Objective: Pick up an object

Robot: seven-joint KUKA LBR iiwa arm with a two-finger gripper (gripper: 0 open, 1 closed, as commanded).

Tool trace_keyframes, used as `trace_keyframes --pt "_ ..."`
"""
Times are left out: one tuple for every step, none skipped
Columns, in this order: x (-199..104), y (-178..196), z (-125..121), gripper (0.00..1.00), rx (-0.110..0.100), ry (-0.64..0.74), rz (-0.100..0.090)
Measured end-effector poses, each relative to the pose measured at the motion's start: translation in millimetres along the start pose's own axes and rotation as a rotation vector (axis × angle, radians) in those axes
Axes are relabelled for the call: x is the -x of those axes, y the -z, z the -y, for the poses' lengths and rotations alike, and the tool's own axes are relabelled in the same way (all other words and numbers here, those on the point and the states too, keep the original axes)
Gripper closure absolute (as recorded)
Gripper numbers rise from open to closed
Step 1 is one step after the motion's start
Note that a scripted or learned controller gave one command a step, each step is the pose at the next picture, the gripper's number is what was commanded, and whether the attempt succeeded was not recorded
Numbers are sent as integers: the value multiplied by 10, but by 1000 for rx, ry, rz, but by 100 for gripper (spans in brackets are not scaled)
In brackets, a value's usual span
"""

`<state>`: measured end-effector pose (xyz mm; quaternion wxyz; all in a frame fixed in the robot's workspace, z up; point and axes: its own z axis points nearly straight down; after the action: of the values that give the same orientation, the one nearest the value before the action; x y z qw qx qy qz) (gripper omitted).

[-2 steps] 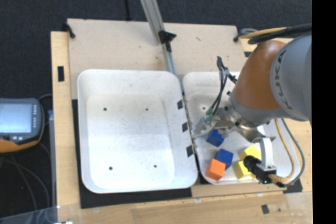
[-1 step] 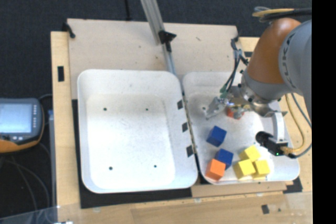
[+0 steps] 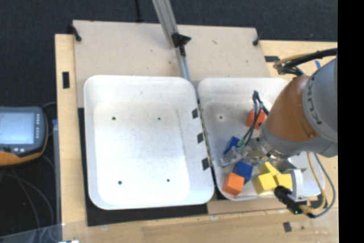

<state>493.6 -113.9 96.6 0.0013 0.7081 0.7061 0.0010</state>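
Note:
The right bin [image 3: 227, 101] holds several small blocks near its front. An orange cube [image 3: 234, 183] lies at the front left, with a blue cube [image 3: 243, 170] just behind it. A yellow block [image 3: 269, 179] sits to their right. Another blue piece [image 3: 231, 144] lies further back, and an orange piece [image 3: 254, 118] shows beside the arm's cables. The arm's orange band [image 3: 290, 116] hangs over the bin's right half. My gripper [image 3: 254, 155] is low among the blocks, close above the blue cube and the yellow block.
The left bin [image 3: 142, 139] stands beside the right one, sharing a middle wall. A slanted metal rail [image 3: 162, 3] runs from the top down to the bins' back edge. A handheld pendant [image 3: 21, 131] lies off the bench at the left.

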Motion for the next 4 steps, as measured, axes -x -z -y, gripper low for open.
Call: trace_keyframes --pt "382 858 74 0 7 1 4" --pt "59 -12 -57 0 1 5 4" --pt "-229 16 -88 0 3 7 2" --pt "-106 18 79 0 4 2 2"
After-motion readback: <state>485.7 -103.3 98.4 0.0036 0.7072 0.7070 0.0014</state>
